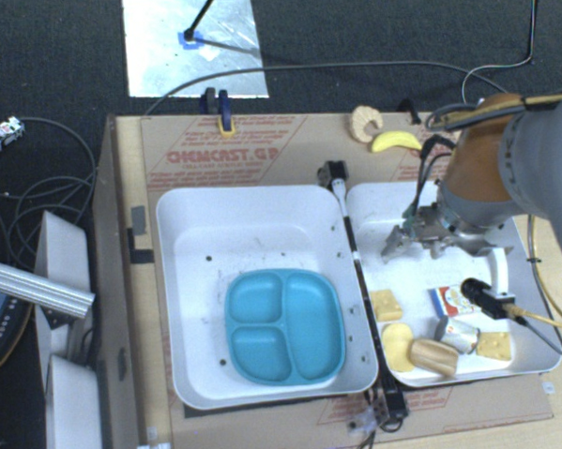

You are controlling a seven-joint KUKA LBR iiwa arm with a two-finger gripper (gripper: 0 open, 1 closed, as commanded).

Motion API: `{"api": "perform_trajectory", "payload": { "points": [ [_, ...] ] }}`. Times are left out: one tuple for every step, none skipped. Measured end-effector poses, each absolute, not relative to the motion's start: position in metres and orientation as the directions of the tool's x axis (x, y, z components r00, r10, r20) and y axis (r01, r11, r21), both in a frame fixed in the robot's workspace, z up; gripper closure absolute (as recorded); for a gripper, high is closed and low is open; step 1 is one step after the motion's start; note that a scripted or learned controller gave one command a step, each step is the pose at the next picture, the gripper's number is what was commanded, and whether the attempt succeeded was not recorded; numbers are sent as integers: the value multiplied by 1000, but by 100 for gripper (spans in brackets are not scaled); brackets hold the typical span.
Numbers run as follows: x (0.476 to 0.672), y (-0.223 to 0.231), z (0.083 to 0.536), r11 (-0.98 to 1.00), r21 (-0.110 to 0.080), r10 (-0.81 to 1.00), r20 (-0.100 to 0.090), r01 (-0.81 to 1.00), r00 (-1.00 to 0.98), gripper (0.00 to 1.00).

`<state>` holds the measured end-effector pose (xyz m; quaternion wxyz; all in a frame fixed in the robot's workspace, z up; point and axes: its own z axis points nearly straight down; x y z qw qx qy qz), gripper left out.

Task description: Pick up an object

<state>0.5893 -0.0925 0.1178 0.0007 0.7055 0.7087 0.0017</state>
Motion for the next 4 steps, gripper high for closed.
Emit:
{"api": "perform_trajectory", "payload": {
  "points": [
    [578, -129, 89, 1, 0, 1000, -1, 1000, -1, 0],
    [548, -158, 94, 0, 1, 1000, -1, 1000, 0, 0],
    [523, -187, 84, 0, 1, 1000, -1, 1000, 0, 0],
    [487, -207, 84, 0, 1, 1000, -1, 1000, 0, 0]
  ]
}}
